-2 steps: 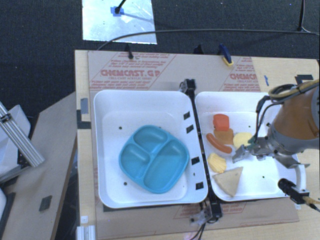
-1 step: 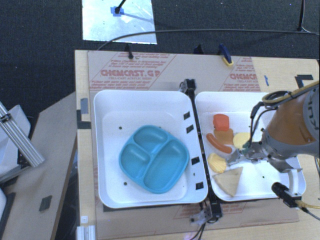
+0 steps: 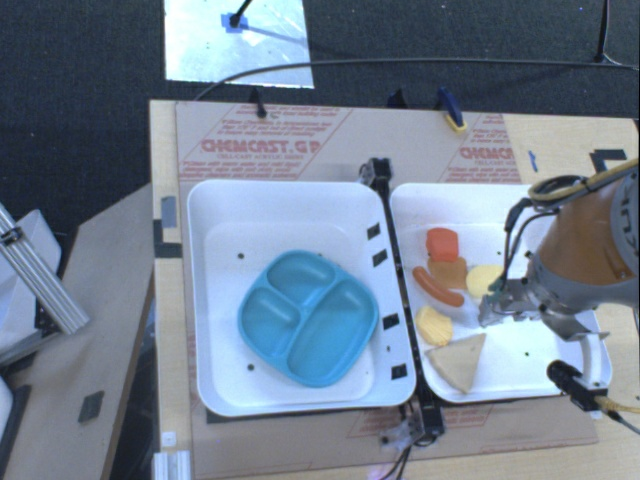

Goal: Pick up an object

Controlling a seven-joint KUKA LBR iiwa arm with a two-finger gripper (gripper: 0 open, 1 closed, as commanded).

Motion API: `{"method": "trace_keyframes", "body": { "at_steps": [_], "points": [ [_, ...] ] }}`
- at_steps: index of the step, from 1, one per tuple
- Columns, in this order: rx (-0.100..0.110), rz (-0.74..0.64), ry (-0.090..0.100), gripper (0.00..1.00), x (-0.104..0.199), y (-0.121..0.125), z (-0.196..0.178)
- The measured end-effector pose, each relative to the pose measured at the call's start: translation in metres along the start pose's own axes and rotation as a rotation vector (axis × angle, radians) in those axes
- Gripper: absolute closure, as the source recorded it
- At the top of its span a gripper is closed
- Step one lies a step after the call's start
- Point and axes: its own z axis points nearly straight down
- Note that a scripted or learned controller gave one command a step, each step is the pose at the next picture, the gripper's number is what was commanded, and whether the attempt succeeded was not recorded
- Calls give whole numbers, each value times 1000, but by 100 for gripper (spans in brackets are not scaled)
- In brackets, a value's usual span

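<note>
The right bin (image 3: 520, 223) holds several toy foods: a red-orange block (image 3: 442, 242), a tan piece (image 3: 448, 271), a red sausage (image 3: 438, 287), a pale yellow round (image 3: 484, 279), a yellow slice (image 3: 434, 324) and a beige wedge (image 3: 458, 361). My gripper (image 3: 492, 309) hangs low over this bin, just right of the sausage and below the pale yellow round. The wrist hides its fingertips.
The left bin (image 3: 230, 218) holds a blue divided plate (image 3: 307, 316). A black divider with clips (image 3: 392, 278) runs between the bins. The grey arm with its orange band (image 3: 590, 248) covers the right bin's right half.
</note>
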Motion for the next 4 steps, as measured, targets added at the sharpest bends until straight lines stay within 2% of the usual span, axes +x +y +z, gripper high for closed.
{"method": "trace_keyframes", "body": {
  "at_steps": [1, 3, 4],
  "points": [
    [-2, -2, -4, 100, -2, 12, -52],
    [-3, -3, -4, 100, -6, 12, -151],
    [1, -9, 0, 100, 53, 25, -156]
  ]
}}
